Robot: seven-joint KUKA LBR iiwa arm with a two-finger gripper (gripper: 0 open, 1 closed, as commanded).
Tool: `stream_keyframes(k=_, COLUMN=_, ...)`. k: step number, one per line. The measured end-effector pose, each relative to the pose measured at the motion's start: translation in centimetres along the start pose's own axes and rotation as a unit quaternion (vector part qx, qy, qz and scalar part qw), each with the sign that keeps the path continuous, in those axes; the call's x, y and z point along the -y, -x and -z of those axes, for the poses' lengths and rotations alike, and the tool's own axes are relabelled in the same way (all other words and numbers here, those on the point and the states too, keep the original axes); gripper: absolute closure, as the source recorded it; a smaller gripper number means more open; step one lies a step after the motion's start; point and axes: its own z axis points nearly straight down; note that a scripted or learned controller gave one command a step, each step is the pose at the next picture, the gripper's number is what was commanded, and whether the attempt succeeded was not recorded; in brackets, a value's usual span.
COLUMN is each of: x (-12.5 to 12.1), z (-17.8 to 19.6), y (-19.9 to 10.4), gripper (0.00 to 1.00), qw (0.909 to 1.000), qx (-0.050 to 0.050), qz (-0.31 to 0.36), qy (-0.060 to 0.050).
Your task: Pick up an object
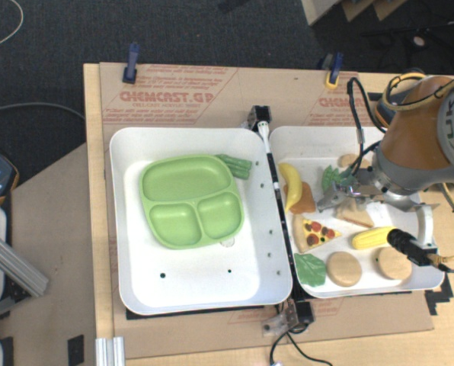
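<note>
Plastic toy foods — a banana [290,184], pizza slice [316,232], corn cob [373,237] and round biscuits [343,268] — crowd the right white bin [311,139]; the gripper [341,194] hangs low among them, its grasp impossible to tell. A smooth green divided plate [192,200] fills the left bin [135,204].

- A green divided plate [191,201] lies in the left white bin [135,273].
- Brown cardboard [177,90] with red print sits under both bins.
- Two blue clamps [130,62] grip the board's far edge.
- Dark carpet [75,21] surrounds the bench.
</note>
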Motion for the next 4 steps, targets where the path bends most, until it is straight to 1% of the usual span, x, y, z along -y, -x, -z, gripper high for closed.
stream_keyframes(k=1, x=0.0, z=0.8, y=0.1, gripper=1.00, qw=1.0000, qx=0.000, qz=-0.001, qy=0.000)
stream_keyframes(k=2, x=-2.6, z=-3.5, y=2.7, gripper=1.00, qw=1.0000, qx=0.001, qz=0.000, qy=0.001)
stream_keyframes(k=3, x=-6.1, z=-3.4, y=7.9, gripper=1.00, qw=1.0000, qx=0.001, qz=-0.001, qy=0.000)
stream_keyframes(k=4, x=-10.3, z=-3.5, y=-2.5, gripper=1.00, qw=1.0000, qx=-0.002, qz=0.005, qy=0.000)
